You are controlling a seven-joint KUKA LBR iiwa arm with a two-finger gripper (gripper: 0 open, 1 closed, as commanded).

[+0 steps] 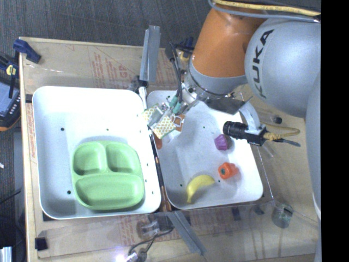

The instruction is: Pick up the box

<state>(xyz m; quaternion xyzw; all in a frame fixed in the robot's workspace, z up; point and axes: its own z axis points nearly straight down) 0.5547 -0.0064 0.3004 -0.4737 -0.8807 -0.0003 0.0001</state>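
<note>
At the bottom of the frame, a yellow banana [199, 185] lies near the lower edge of the right bin [188, 157]. Left of it, a green divided tray [108, 174] fills the lower half of the left bin [49, 100]. Just above and right of the banana sits a small orange object [229, 171], and higher up, apart from it, a small purple one [221, 142].

Farther up, the box [163, 126], pale with a yellow pattern, sits tilted against the right bin's left wall, close to the seam between the two bins. The gripper [172, 111] hangs directly over it, at or touching its upper end. From this angle it cannot be told whether the pincer is spread, pressed together or pinching the box.

Behind the gripper, the grey arm [283, 53] with its orange band crowds the upper right of the frame, above the wooden bench [82, 64].
</note>
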